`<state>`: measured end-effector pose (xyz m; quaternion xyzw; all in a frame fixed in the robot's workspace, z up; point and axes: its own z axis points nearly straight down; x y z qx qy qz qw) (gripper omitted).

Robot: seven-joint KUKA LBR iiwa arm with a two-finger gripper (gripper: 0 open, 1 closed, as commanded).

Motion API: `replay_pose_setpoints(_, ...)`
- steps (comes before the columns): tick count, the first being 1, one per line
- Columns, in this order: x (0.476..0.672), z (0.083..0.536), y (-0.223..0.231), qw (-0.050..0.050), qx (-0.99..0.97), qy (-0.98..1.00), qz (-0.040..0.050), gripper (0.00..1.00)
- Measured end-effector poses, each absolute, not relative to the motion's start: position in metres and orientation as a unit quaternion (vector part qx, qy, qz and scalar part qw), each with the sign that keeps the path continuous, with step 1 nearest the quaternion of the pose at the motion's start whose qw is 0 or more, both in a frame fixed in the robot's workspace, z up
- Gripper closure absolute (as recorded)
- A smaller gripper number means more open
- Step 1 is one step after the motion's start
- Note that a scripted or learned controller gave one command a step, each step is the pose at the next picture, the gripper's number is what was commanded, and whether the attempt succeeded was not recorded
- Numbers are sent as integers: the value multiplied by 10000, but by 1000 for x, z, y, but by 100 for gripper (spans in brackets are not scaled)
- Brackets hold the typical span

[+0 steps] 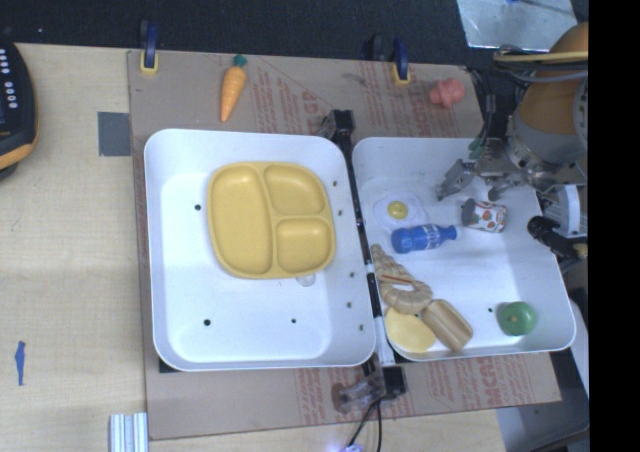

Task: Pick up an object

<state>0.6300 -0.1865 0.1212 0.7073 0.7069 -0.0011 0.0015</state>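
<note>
Cardboard-covered, the counter (250,395) is seen bearing two white bins; over the far part of the right bin (540,285) the end effector (484,178) is poised with its fingers spread and nothing between them; just beside it, on the bin floor, a small can (484,216) is found, a blue bottle (423,237) near it; the can is judged light, stiff and smooth, apt to roll; it is best taken across the middle of its round body.
</note>
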Motion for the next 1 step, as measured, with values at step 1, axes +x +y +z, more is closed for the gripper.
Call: replay_pose_setpoints(1, 622, 90, -204, -22, 7064, 7079, -23, 0)
